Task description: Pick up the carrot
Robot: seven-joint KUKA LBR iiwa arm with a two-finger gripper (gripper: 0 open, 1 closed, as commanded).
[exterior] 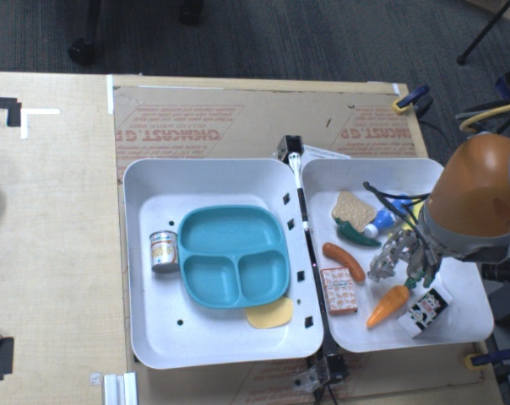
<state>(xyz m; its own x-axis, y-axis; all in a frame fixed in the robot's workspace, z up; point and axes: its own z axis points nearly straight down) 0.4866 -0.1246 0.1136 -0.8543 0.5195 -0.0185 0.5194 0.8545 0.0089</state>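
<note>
The fingers (404, 264) are hovering, spread and holding nothing, in the approach step; the carrot (387, 305) is lying just below them. Next they likely need to descend over it and close.

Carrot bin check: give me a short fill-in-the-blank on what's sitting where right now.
1. The carrot lies in the ____ bin, just below the gripper.
2. The teal divided tray sits in the ____ bin.
3. The small can stands at the tray's ____ side.
4. The sausage lies to the ____ of the carrot.

Missing words: right; left; left; upper left
</note>
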